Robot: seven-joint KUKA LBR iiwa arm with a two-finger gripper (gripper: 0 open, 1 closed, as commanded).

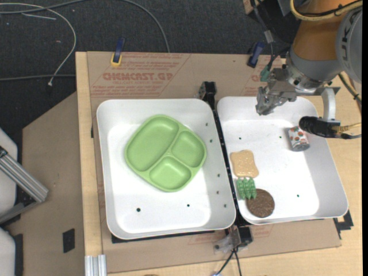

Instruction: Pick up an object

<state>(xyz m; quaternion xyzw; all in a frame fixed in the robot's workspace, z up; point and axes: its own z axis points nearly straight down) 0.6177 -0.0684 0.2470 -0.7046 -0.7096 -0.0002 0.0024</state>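
The gripper (269,105) hung over the far edge of the right bin (322,177), at about eleven o'clock within that bin, its grey arm (322,39) with the orange band reaching in from two o'clock. Whether it was wide or narrow could not be told from above, and nothing showed between its tips.

Inside the right bin, a small patterned can (297,138) lay on its side toward three o'clock, well apart from the gripper. Along the bin's nine o'clock wall sat a tan piece shaped like toast (244,163); just below it, toward seven o'clock, lay a small green ridged object (246,187), touching a brown round disc (261,203) at six o'clock.

The left bin (115,154) held a green divided plate (165,152), near its centre and turned at a slant. Both bins rested side by side on the cardboard-covered surface (138,73), with a blue clamp (119,49) at its twelve o'clock edge.
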